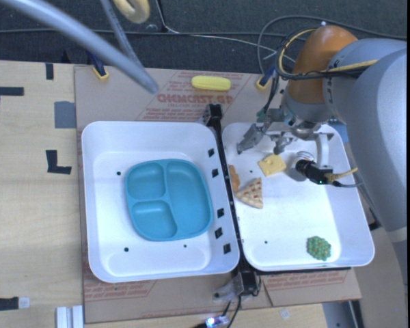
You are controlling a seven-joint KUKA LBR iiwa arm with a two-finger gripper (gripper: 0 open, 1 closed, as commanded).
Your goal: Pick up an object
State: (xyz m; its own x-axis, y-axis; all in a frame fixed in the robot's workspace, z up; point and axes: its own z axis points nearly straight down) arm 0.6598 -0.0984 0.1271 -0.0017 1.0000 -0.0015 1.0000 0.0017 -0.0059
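Note:
The right bin (pixel 342 217) holds a yellow cheese wedge (pixel 272 164), a tan pizza-like slice (pixel 251 193), a small orange-brown piece (pixel 234 178) against the left wall, and a green broccoli-like clump (pixel 319 247) near the front right corner. My gripper (pixel 265 144) hangs over the bin's far end, just behind the cheese wedge. Its fingers are spread open with nothing between them. One finger (pixel 248 142) slants toward the bin's left wall.
The left bin (pixel 99 183) holds a blue divided plate (pixel 169 199). A yellow banana-shaped object (pixel 210 83) lies on the cardboard behind the bins. Cables loop above the wrist, and the grey arm covers the bin's right side.

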